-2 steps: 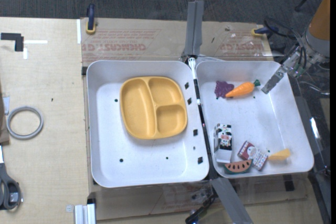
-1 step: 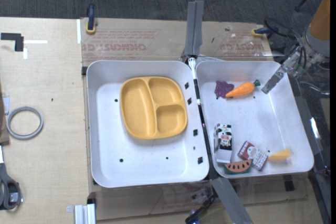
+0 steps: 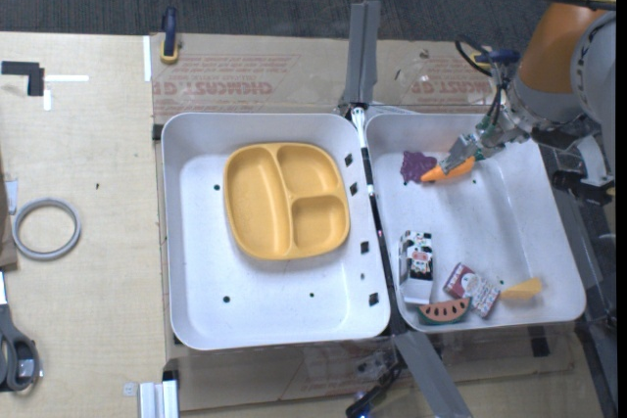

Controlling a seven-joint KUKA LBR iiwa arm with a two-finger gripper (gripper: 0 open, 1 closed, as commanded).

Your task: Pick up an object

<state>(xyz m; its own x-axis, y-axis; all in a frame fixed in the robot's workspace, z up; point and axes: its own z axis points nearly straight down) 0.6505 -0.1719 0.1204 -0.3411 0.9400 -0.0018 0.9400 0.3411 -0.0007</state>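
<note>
Two shallow white bins sit side by side on the worktop [image 3: 88,113], and the arm has its gripper [image 3: 468,152] low in the right bin [image 3: 549,210], at the far end near the back wall. Its fingers [image 3: 460,150] reach the orange carrot-like toy [image 3: 446,172], which lies just beside a purple piece [image 3: 418,163]; whether they are open, closed or pinching the carrot I cannot tell at this size. My reading is that the grasp step is in hand: the tool is down at an object, with no lift yet evident. The next move would call for a firm closure on the carrot, then a straight rise clear of the bin wall without dragging the purple piece along. Other candidates lie at the near end of that bin: a small milk carton [image 3: 418,261] printed with black cow patches, a watermelon slice [image 3: 443,311], a red-and-white packet [image 3: 469,287] and a yellow wedge [image 3: 522,289]. The left bin [image 3: 196,308] holds a yellow divided plate [image 3: 287,200]. Mirrored red lettering runs along the cardboard [image 3: 235,83] behind the bins, too faint to read.
</note>
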